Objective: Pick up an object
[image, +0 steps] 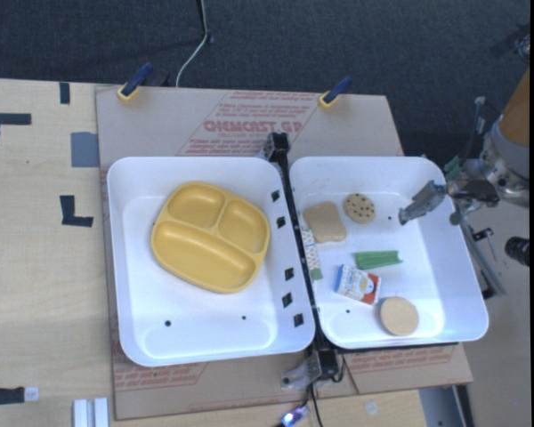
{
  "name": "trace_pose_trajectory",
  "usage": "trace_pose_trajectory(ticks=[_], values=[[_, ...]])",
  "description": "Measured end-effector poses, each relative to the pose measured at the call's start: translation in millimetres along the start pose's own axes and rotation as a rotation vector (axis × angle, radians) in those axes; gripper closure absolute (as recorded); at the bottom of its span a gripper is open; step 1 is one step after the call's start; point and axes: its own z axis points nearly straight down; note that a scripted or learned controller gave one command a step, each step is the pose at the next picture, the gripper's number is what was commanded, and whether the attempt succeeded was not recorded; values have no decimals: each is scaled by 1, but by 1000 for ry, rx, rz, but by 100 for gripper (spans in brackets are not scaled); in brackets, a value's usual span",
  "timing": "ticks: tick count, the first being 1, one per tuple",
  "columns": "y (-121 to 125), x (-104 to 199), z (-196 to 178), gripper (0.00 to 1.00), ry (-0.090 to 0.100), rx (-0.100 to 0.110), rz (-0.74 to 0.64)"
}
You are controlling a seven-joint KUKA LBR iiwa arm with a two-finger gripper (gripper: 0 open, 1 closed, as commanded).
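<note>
Nearest the viewer, at the front of the right bin (463,265), lies a round tan disc (399,316), with a small red-and-white carton (357,284) just beside it to the left. Behind these sit a green strip (376,259), a tan bread-like piece (325,221) against the divider, and a chocolate-chip cookie (360,208) near it. The left bin (125,265) holds a yellow divided plate (211,236), lying flat. Both bins rest on a cardboard sheet (249,127) on the table (27,194), with the sheet clipped at its rear edge. The tool (427,201) hangs over the right bin's rear right area, apart from every item, at a slant; it carries nothing, but whether it is spread or closed cannot be told from this angle. Judgement: the approach is not yet committed to any target. The nearest candidates are the cookie and the green strip, both flat and low. To do this step well, the tool should centre directly above one item, well clear of neighbours, and descend squarely so that the item sits between the gripping faces. The carton, being thicker, probably offers the surer hold. The disc sits near the bin's front wall, which could obstruct a clean descent.
</note>
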Motion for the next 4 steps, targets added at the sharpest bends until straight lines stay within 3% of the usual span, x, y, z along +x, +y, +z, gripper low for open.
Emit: trace_pose_trajectory(ticks=[1, 4], values=[[2, 0, -6, 0, -3, -11, -4], [12, -15, 145, 0, -3, -7, -3]])
